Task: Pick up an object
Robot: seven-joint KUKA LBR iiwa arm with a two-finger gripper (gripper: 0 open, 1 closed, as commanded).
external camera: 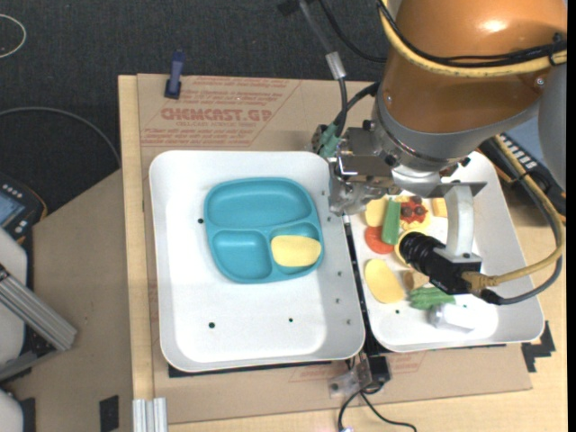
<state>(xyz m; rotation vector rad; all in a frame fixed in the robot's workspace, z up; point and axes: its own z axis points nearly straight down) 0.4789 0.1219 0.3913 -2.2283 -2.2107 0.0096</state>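
Note:
The grey and orange arm reaches in from the right, and its wrist hangs over the back of the right bin [517,268]. The gripper [353,180] sits at the seam between the two bins, near the back left corner of the right bin. Under and beside it lie several toy foods: a green piece [390,221], a red piece [412,211], a yellow piece [385,283], a green leafy piece [430,297] and a white item [459,317]. The arm hides part of this pile.
The left bin [180,313] holds a teal divided plate [252,214] with a yellow food piece [295,250] in its lower right compartment. A black cylinder on a white bracket [432,257] juts from the wrist over the right bin. Cables trail behind the arm.

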